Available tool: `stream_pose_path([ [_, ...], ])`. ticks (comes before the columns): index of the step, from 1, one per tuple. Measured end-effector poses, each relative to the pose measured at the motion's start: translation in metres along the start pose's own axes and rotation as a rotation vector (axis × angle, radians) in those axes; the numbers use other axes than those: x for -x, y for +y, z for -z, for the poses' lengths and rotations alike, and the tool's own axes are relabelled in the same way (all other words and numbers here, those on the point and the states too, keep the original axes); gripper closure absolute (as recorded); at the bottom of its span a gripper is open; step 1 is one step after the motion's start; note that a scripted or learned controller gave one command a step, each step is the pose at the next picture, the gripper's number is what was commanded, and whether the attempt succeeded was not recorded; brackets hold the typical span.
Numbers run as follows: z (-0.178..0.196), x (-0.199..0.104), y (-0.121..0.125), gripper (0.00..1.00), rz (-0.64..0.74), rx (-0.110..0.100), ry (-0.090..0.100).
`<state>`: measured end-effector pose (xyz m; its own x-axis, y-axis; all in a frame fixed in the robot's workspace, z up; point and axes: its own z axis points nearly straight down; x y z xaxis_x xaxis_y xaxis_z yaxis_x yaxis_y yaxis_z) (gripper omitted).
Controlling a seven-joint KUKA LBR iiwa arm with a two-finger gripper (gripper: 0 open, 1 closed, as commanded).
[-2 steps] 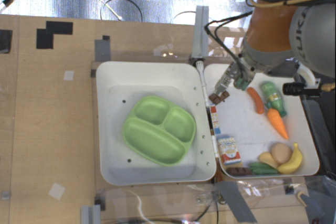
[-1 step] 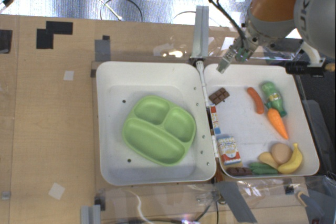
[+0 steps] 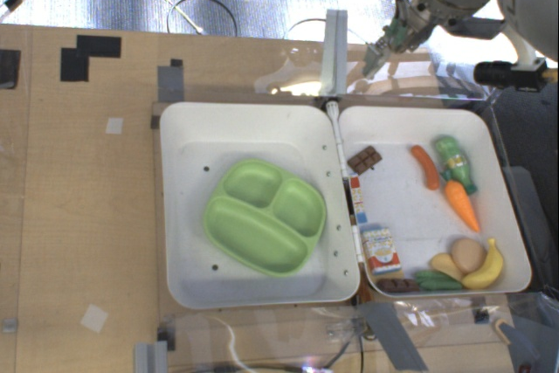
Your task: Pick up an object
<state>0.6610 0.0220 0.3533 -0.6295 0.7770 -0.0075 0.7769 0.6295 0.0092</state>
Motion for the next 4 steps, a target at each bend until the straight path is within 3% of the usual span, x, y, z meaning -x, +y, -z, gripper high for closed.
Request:
stream_pose_path([
  [1,-0.095,-0.031,0.022,1.0,0.108,-0.009,0.009],
  [2,-0.117,-0.081,0.05,1.0,-0.053,-0.005,0.006],
  [3,-0.104,-0.08,0.052,1.0,-0.046,0.002,0.0],
  [4,-0.088,-0.077,0.072,1.0,0.068,-0.002,0.003],
])
